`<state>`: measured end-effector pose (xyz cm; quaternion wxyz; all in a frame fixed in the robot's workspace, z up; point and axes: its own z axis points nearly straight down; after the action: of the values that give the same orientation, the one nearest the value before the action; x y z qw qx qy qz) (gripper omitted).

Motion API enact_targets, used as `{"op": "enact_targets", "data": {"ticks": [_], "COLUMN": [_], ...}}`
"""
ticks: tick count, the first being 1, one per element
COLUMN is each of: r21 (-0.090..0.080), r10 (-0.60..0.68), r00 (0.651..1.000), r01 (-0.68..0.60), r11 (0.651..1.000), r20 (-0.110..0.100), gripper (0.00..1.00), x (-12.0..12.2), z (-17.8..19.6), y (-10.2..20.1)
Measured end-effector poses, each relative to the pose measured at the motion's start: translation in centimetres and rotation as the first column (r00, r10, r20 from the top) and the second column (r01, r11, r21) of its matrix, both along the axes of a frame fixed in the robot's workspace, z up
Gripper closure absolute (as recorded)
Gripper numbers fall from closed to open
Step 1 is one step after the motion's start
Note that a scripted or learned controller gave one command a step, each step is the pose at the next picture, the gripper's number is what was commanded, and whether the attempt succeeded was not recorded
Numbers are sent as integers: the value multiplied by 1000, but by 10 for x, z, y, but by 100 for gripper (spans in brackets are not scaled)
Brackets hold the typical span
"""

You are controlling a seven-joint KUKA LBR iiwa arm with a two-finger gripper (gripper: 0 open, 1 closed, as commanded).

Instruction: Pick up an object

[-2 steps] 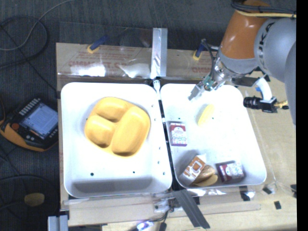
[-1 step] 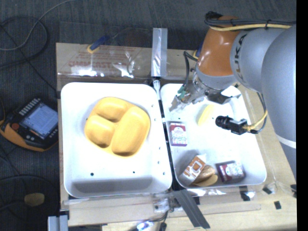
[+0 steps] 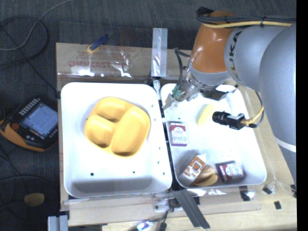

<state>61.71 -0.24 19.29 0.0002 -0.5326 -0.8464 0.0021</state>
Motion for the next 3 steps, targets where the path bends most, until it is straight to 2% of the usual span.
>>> {"op": "enact_targets", "data": {"ticks": [1,2,3], "r21": [2,1,0], "r10": [-24,-139,-385], "r00": [1000,990,923], "r01": [24,139,385], "r11": [1000,990,923], "r20": [-1,-2,-2], "gripper": [100,100,100], "x": [-33,-2,-21], "z": [29,20,1], "y": [59,30,67]}}
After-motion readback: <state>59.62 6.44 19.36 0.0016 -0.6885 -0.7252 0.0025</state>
